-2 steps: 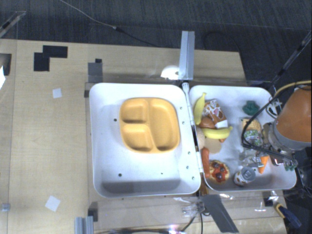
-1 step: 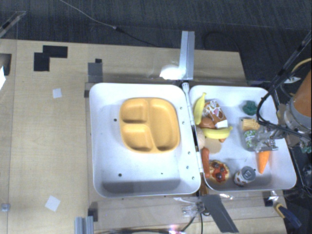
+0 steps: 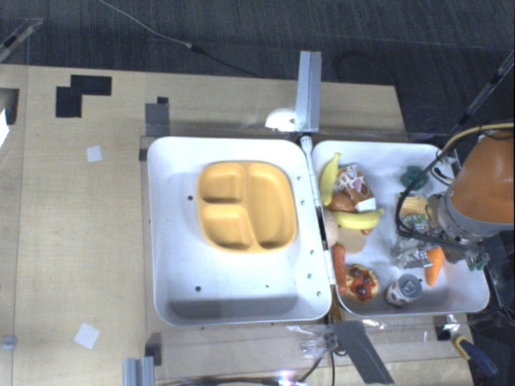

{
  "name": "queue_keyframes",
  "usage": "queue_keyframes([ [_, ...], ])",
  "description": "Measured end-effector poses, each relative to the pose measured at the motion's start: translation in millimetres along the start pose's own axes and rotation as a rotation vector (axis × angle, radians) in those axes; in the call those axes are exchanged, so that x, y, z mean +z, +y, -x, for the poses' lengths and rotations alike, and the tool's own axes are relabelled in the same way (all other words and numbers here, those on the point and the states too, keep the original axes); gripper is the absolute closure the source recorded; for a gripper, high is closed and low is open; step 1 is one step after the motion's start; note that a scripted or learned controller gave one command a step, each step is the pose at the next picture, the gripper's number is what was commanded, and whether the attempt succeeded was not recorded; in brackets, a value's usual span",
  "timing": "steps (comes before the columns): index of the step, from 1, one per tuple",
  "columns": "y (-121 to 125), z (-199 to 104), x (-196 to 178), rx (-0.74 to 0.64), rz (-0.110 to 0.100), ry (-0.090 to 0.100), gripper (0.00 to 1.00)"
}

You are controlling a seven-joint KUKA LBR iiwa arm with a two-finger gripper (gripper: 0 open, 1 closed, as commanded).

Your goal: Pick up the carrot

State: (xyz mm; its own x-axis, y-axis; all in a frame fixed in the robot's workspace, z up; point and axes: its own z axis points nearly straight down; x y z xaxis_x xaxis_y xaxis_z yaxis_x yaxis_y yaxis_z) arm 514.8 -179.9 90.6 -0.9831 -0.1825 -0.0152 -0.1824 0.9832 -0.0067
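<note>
Carrot (image 3: 434, 265) sits near the front right corner of the right bin (image 3: 475, 300), long axis roughly upright in frame, just right of the gripper (image 3: 414, 252), though I can't tell if that's open or closed.

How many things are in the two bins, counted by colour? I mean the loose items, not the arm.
Yellow: 3, the divided plate and two bananas
Orange: 1, the carrot
Red or red-topped: 3
Grey: 1
Total: 8
</note>
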Motion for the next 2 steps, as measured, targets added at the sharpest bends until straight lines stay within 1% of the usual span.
queue_keyframes([
  [1, 37, -12, -51, -0.128, 0.004, 0.004, 1.00],
  [2, -20, 16, -129, -0.154, -0.002, -0.001, 1.00],
])
